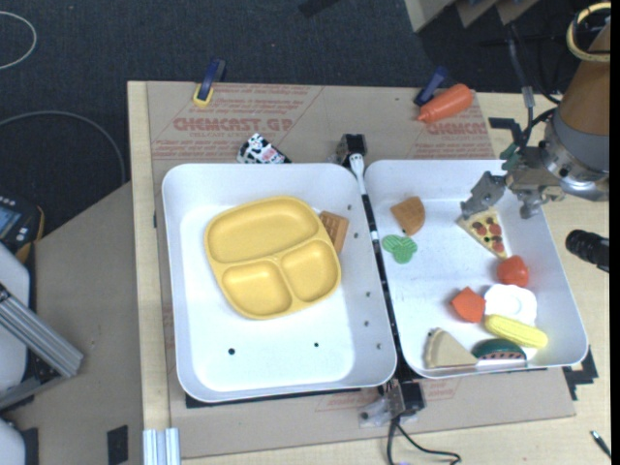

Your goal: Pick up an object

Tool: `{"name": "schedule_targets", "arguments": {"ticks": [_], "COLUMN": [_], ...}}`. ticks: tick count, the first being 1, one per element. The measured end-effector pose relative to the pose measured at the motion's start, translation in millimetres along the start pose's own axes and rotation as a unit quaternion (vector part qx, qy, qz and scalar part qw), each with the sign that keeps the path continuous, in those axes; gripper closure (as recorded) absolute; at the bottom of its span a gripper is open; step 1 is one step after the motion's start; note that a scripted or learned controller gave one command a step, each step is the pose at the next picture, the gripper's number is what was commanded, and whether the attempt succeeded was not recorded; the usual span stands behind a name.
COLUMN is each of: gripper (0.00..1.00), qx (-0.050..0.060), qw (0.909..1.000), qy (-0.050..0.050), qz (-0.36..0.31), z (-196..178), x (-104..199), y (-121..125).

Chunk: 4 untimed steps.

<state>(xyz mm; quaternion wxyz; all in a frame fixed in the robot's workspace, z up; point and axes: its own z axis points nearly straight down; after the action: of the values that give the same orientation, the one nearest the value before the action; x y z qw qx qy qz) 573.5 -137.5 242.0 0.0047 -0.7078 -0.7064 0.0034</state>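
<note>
Gripper (pixel 504 190) hovering over right bin (pixel 572 298), jaws spread open, nothing between them. Just below the jaws, nearly under the tips: pizza slice (pixel 484 231), lying flat. Long axis running diagonally, narrow end aimed up toward the jaws, wide crust end down and away toward red piece (pixel 513 269). Likely trouble: thin, flat wedge offering little to pinch, so tips could skid over it or shove it aside; closing along the length instead of across could also miss.
</note>
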Motion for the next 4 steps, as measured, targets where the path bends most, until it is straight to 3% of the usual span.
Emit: {"name": "schedule_targets", "arguments": {"ticks": [1,3,4], "gripper": [0.00,0.00,0.00], "qx": [-0.006,-0.003,-0.002], "qw": [1.0000,1.0000,1.0000], "qy": [-0.001,0.000,0.000], "qz": [-0.001,-0.001,-0.001], "z": [-6,81,144], "x": [0,-2,-3], "y": [2,7,5]}}
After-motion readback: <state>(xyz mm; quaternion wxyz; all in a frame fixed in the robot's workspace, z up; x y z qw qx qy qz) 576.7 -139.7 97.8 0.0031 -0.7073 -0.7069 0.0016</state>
